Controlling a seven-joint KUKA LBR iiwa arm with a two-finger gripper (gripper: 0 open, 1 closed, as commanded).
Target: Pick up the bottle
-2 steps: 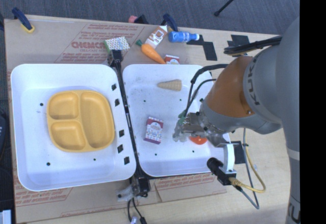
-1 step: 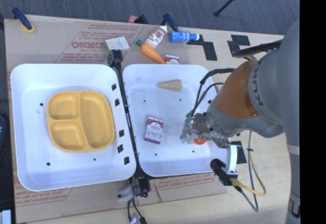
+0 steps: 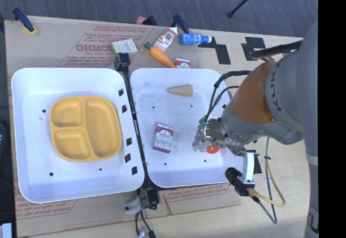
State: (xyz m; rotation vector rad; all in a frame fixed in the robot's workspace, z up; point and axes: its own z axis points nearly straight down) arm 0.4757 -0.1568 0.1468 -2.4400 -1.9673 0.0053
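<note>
The bottle (image 3: 165,40), white with an orange label, lies on the cardboard bench top just above the right bin (image 3: 178,172), beside a carrot (image 3: 161,57) and a blue bottle (image 3: 193,39). The gripper (image 3: 207,141) is low over the right bin's lower right area, near its right wall, with something small and red-orange at its tip; whether it is open cannot be told. A cone (image 3: 180,90) and a small carton (image 3: 162,138) lie in that bin; a yellow tray (image 3: 85,127) fills the left bin (image 3: 27,123).
</note>
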